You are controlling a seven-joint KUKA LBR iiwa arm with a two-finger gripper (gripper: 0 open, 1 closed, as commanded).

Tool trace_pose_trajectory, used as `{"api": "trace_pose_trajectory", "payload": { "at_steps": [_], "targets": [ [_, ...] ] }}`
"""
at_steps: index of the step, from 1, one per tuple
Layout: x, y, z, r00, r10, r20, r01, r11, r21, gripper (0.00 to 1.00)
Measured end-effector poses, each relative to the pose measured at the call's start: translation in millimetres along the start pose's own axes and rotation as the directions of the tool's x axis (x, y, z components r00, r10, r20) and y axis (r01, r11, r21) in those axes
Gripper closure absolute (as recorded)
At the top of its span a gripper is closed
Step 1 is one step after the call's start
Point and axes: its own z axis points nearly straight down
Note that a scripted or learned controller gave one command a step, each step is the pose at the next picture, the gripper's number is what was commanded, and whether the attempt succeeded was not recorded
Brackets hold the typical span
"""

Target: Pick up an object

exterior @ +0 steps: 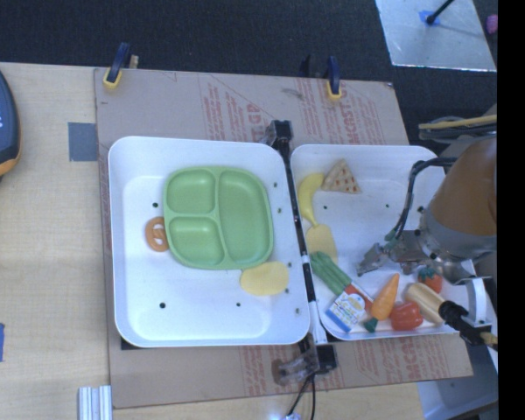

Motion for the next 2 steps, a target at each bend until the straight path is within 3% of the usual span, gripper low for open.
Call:
{"api": "trace_pose_trajectory", "payload": {
  "at_steps": [1, 2],
  "targets": [
    [125.6, -15.8, -125.3, 1.0, -0.012, 0.0, 0.012, 1.0, -0.018, 0.0],
    [121.5, 29.9, -100.8, 1.0, -0.004, 0.005, 0.004, 1.0, -0.011, 0.0]
  ]
}}
